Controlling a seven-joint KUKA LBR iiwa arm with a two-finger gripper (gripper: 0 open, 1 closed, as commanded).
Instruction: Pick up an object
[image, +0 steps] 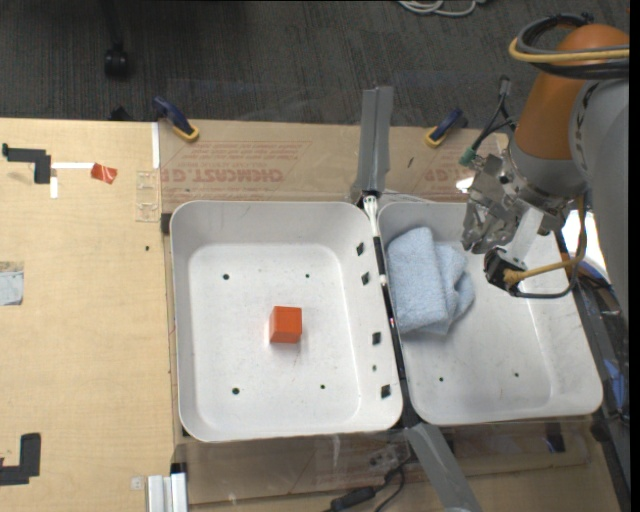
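Two shallow white bins sit side by side on the brown bench; the left bin (200, 400) holds an orange cube (286, 325) near its middle; right of that cube, in the right bin (560, 390), lies a folded light-blue cloth (425, 280); my gripper (484, 232) hovers just right of the cloth's upper edge; whether it grips anything, I cannot tell.

Two bins sit side by side on the bench (80, 330). A block (286, 325) lies near the middle of the left bin (200, 400). A folded cloth (425, 280) lies in the right bin (560, 395), against its left wall; the end effector (483, 240) is just right of the cloth, seemingly above it.
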